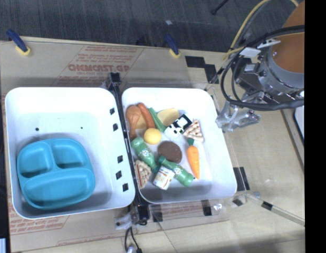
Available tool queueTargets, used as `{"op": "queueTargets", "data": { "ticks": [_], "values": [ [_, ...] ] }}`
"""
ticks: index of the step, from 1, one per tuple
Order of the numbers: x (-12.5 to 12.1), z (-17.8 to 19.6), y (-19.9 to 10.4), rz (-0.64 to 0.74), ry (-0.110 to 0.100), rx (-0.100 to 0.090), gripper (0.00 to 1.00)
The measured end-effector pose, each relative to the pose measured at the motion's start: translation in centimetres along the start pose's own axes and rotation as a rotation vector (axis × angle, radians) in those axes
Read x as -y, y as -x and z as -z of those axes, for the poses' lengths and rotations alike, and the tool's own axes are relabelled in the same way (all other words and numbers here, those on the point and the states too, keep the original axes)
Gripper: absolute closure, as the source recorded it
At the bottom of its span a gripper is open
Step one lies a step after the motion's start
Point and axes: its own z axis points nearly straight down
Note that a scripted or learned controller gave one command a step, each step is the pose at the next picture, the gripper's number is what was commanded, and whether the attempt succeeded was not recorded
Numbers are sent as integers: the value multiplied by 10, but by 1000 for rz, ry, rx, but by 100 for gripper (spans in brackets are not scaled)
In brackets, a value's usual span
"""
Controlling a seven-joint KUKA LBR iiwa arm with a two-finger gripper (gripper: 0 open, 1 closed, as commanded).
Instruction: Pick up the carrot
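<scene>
The carrot [193, 161] lies in the right bin [218, 141] near its right wall — a pizza slice [194, 133] just above it, a brown disc [170, 152] to its left. The tool [238, 118] hangs outside that wall; whether it is open, I cannot tell.

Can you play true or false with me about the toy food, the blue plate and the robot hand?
1. The carrot lies in the right bin. True.
2. The blue plate sits in the same bin as the carrot. False: it sits in the left bin.
3. The gripper is holding the carrot. False: it hangs outside the right bin's right edge, apart from the carrot.
4. The carrot's green top points toward the far side of the bin. True.
5. The carrot is buried under the yellow ball. False: it lies uncovered, to the right of the brown cookie.
</scene>
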Motion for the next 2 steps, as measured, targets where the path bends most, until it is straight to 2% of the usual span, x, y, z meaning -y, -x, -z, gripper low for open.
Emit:
{"op": "queueTargets", "data": {
  "ticks": [1, 2],
  "values": [
    [-2, -7, -1, -3, 16, -3, 0],
    [-2, -91, -28, 65, 23, -3, 0]
  ]
}}
